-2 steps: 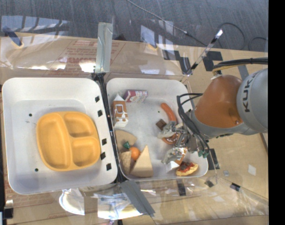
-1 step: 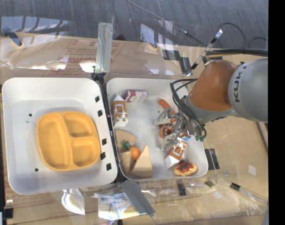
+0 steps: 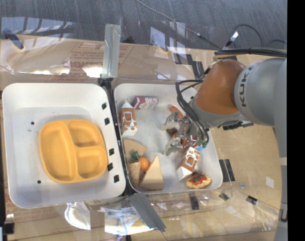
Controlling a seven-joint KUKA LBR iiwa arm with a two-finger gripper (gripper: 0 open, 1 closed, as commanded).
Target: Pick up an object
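Two white bins (image 3: 57, 92), one yellow tray (image 3: 72, 149), two small cartons (image 3: 128, 118).

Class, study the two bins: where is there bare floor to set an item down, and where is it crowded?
Free: the left bin around the yellow tray, mostly along its upper edge and left side. In the right bin, a small patch between the milk carton and the gripper. Crowded: its lower part, by the cheese wedge and pizza slice.
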